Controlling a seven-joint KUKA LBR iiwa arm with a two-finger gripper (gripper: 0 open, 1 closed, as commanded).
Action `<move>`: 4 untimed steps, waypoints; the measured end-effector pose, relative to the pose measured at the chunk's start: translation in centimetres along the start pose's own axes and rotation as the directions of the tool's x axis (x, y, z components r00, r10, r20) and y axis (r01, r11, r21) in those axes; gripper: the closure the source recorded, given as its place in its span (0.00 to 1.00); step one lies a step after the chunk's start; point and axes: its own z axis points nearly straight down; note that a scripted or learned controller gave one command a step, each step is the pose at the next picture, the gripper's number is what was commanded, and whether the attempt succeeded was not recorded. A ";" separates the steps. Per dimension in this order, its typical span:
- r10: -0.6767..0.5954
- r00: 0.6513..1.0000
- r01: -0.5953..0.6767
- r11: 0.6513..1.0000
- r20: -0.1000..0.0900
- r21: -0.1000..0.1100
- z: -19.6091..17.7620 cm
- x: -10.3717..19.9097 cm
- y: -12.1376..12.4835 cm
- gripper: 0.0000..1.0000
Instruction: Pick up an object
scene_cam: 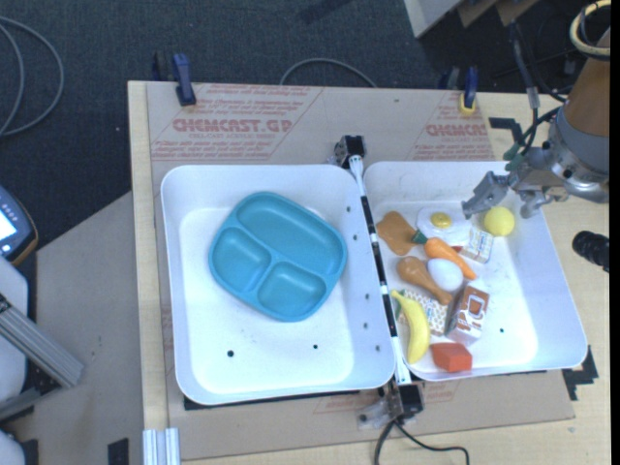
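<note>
The right bin [552, 289] holds several toy foods. Among them are a yellow ball [500, 222], a fried egg [441, 221], a carrot [448, 254], a white egg [447, 274], a banana [416, 326] and a red block [451, 357]. My gripper [506, 201] hangs at the bin's far right, just above the yellow ball. It is open, one grey finger [480, 201] splayed left of the ball and the other to its right. Nothing is lifted between them.
A blue divided plate [278, 255] lies in the left bin [194, 337]. A brown bread piece [394, 231], a drumstick [417, 271], a small carton [471, 313] and a white packet [480, 246] crowd the right bin's left half. Blue clamps [181, 77] grip the bench's far edge.
</note>
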 end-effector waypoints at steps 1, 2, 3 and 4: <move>0.002 1.000 -0.002 1.000 0.000 0.001 11.8 -4.1 2.3 0.00; 0.000 1.000 0.000 1.000 0.006 -0.020 14.7 -2.1 2.1 0.00; 0.001 1.000 -0.001 1.000 0.003 -0.029 15.4 -2.0 0.6 0.00; -0.004 1.000 0.004 1.000 0.010 -0.017 15.9 0.8 6.6 0.00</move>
